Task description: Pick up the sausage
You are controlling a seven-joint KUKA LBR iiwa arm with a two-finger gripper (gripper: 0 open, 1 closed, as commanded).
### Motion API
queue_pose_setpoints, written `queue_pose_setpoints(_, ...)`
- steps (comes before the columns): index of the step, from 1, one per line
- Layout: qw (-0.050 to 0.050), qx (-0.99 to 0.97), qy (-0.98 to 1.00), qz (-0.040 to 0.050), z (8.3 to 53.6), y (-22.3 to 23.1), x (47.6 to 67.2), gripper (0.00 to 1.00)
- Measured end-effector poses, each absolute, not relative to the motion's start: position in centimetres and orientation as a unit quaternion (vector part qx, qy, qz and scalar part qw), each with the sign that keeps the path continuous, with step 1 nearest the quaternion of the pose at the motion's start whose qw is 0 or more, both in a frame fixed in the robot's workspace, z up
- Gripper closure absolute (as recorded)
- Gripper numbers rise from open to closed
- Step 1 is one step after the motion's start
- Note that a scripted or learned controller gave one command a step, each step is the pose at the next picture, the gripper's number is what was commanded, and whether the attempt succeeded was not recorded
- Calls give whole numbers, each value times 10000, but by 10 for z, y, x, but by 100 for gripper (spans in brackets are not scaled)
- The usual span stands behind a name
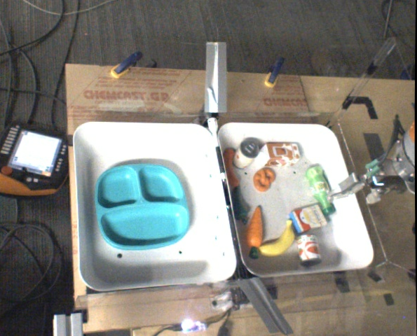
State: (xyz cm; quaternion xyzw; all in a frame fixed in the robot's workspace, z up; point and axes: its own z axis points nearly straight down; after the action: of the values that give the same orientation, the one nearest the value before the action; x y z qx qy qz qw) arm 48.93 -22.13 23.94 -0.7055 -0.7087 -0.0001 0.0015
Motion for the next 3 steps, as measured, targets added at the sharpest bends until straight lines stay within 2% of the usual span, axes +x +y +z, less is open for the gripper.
queue_pose_setpoints(1,14,-7063,-7079,5,179,-130,526,0)
queue_pose_setpoints(2,-11,-7829,-6222,-29,100,-133,598,0)
queue_pose_setpoints(3,-19,-7821,-6231,-23,110,-133,598,100)
